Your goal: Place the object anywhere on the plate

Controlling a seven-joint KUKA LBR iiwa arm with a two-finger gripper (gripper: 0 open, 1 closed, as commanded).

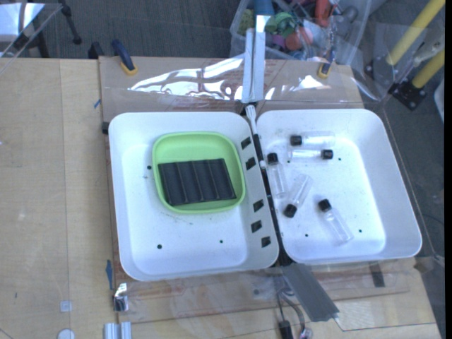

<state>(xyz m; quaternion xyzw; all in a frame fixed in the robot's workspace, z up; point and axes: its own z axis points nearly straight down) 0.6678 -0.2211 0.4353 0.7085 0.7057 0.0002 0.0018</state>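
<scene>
A pale wooden tabletop point(42, 189) carries two shallow white bins side by side, with a clear tub of bright toys point(300, 9) at twelve o'clock beyond them. The left bin point(134, 246) holds a lime-green plate point(200, 145), squarish with rounded corners, and a dark ribbed insert point(196, 181) lies flat across its centre, likely to keep anything set down from rolling. The right bin point(381, 210) holds a scatter of small clear vials with black caps (hard to count, being nearly transparent). One, the paired vials point(311, 148) near the bin's twelve o'clock, lies with its long axis running nine to three. Another vial point(333, 219) towards five o'clock lies cap pointing to eleven o'clock. Any of these seems a candidate; none is on the plate yet. I cannot tell the state of the fingers.
</scene>
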